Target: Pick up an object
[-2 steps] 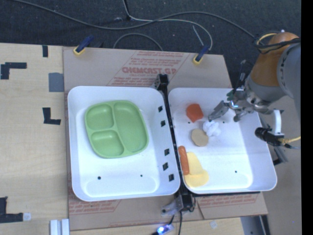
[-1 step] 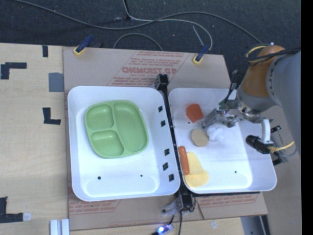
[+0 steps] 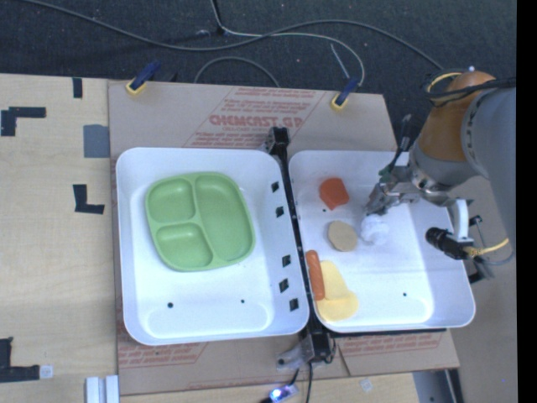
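Observation:
The right bin (image 3: 419, 309) holds an orange-red block (image 3: 334, 193), a tan round piece (image 3: 342, 237), a pale white lump (image 3: 375, 228), a yellow piece (image 3: 337, 295) and an orange hot-dog shape (image 3: 315, 274) along its left wall. My gripper (image 3: 382, 200) reaches down into this bin from the right. Its tip is just above the white lump and right of the orange-red block. Nothing shows between its tips.
The left bin (image 3: 134, 309) holds a green divided plate (image 3: 200, 221). A black divider (image 3: 289, 225) runs between the bins. Cables lie on the dark floor behind, and two yellow-blue clamps (image 3: 143, 77) hold the cardboard base.

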Controlling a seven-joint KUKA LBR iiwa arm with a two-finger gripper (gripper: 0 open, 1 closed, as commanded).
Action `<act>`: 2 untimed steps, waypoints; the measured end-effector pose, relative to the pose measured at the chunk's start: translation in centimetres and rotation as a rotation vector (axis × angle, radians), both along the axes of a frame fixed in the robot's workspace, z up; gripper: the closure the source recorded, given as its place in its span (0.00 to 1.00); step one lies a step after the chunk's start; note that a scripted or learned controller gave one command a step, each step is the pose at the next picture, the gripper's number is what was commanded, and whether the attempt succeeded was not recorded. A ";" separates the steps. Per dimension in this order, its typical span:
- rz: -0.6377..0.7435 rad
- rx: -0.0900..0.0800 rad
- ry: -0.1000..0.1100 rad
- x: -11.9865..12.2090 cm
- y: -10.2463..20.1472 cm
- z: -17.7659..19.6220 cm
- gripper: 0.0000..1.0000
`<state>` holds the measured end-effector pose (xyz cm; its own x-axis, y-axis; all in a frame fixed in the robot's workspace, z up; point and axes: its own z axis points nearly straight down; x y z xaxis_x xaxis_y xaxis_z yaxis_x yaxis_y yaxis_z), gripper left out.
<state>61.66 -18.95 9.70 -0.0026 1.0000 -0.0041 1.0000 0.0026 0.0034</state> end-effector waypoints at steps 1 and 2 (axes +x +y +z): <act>-0.001 0.003 -0.001 0.5 0.0 6.3 1.00; -0.001 0.002 -0.001 0.6 -1.0 12.0 1.00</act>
